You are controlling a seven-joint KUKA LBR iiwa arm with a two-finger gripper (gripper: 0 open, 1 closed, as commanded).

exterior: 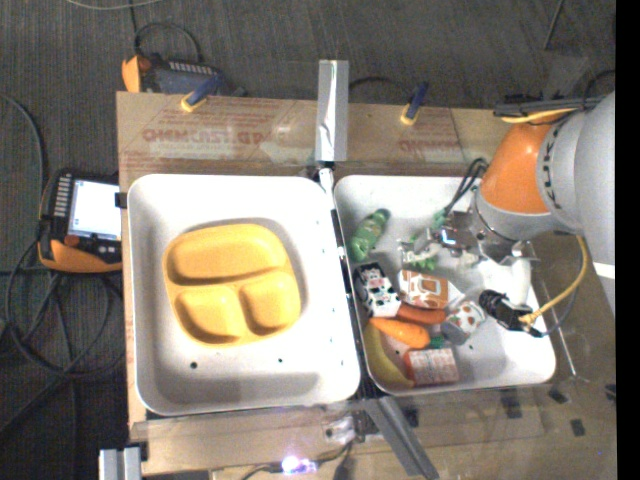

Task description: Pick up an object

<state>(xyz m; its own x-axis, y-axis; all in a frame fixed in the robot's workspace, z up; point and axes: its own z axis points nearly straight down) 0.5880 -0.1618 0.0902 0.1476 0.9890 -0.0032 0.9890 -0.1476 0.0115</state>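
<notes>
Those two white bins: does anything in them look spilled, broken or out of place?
Nothing looks spilled or broken. The left bin holds one yellow divided tray, sitting slightly askew. The right bin holds a jumbled pile, including a green bottle lying on its side and a carrot. The claw is above the pile.

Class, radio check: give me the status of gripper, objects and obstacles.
Gripper low in right bin, fingers unclear. Carrot, green bottle lying loose. Toys crowd around.
</notes>
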